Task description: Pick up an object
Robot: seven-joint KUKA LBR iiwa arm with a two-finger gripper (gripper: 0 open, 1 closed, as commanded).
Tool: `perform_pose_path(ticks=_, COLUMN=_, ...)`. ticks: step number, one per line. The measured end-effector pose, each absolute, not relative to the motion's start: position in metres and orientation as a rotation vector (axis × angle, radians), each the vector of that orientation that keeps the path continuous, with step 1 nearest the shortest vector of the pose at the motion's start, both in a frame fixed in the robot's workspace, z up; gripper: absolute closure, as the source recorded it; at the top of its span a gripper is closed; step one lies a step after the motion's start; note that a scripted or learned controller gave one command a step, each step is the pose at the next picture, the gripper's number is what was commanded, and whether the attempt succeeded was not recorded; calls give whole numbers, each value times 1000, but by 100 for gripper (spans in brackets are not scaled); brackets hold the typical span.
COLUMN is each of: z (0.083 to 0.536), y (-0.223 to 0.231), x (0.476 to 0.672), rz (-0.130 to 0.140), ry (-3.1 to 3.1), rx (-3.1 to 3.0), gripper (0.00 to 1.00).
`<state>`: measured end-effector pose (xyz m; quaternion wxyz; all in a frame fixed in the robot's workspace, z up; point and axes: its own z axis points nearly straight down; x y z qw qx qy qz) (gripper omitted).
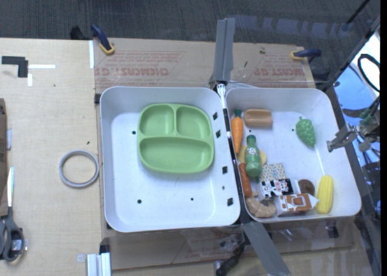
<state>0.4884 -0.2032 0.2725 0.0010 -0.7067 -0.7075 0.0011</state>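
I was pre-reach: gripper (346, 138) sat at right edge, jaws' state unclear; next, descend onto green plastic grapes (305, 131).

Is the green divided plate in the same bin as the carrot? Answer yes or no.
No: the green divided plate lies in the left bin, the carrot in the right bin.

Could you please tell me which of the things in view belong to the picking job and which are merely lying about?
Candidates for picking, all in the right bin:
carrot, bread roll, green grapes, green bottle, corn cob, croissant, small cartons.

Lying about:
green divided plate in the left bin, tape ring, scissors, clamps.
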Motion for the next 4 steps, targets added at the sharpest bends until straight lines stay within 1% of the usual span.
perform_pose_path(ticks=1, z=147, y=-215, x=477, rz=2, ry=-2249, rx=-2189, gripper=0)
perform_pose_path(ticks=2, z=199, y=-222, x=566, rz=1, ry=-2330, rx=-2110, gripper=0)
perform_pose_path(ticks=3, z=150, y=-222, x=604, rz=2, ry=-2377, rx=-2055, gripper=0)
perform_pose_path(ticks=4, z=91, y=-193, x=595, rz=2, ry=-2392, rx=-2036, gripper=0)
